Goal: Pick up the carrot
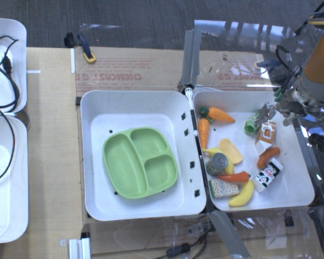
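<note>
You are at the reaching step: your end effector (pixel 268 114), its grip too hard to tell, hangs right of the carrot (pixel 221 115) and must slide left to it.

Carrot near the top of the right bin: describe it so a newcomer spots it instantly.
Start at the right bin, the one crowded with toy food. Along its upper left part lies a carrot, orange with a green leafy top, nearly level with its tip toward the arm. A second carrot stands almost upright against the left wall below it; the wanted one lies crosswise, nearer the bin's far wall.
</note>
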